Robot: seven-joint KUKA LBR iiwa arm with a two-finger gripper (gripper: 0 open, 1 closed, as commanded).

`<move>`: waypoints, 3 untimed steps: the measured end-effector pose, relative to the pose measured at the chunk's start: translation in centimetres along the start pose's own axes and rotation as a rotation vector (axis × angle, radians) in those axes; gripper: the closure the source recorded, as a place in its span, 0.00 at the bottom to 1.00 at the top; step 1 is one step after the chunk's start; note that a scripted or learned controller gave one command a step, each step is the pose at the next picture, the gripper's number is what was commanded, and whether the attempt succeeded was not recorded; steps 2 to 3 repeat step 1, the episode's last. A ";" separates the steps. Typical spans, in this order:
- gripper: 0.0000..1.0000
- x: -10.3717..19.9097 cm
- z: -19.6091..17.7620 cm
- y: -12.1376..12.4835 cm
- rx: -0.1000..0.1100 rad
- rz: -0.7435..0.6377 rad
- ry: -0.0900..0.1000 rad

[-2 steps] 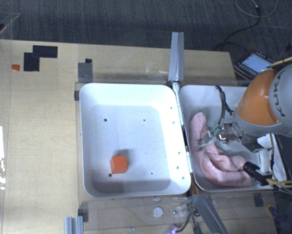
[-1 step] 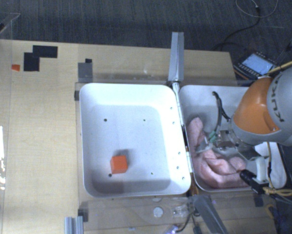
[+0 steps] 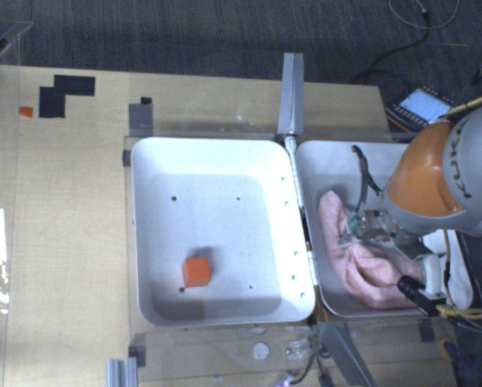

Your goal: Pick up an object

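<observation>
My jaws [image 3: 368,230] are down in the right bin [image 3: 330,168], right on top of a pink cloth [image 3: 362,268]. They touch the cloth or sit just above it; I cannot tell which. I also cannot tell if they are apart or together, because my big arm [image 3: 459,176] covers most of them from above. I cannot see any of the cloth pinched between them.

The pink cloth is soft and crumpled. It lies along the left and front part of the right bin, close to the wall that the two bins share. One end of it reaches up toward the middle of the bin, and the fat end is bunched up near the front edge.

My arm comes in from the right. It is grey, and its orange band [image 3: 422,176] hangs over the right side of the right bin. A thin dark cable [image 3: 363,168] curls up just above my jaws.

The left bin [image 3: 152,216] is white and shallow. In it sits one small orange block [image 3: 197,272]. The block is near the front of that bin, a little left of the middle, and it stands alone, well apart from the walls. It is far from my jaws.

Both bins rest side by side on the pale wooden worktop [image 3: 64,232]. At the far left corner of the worktop there are some black patches [image 3: 64,93] and a tiny orange square [image 3: 26,112].
</observation>
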State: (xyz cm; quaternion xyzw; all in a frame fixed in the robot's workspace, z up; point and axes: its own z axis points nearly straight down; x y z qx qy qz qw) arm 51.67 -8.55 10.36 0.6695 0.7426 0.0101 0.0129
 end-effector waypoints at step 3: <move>1.00 1.8 -7.9 7.3 0.025 -0.103 0.005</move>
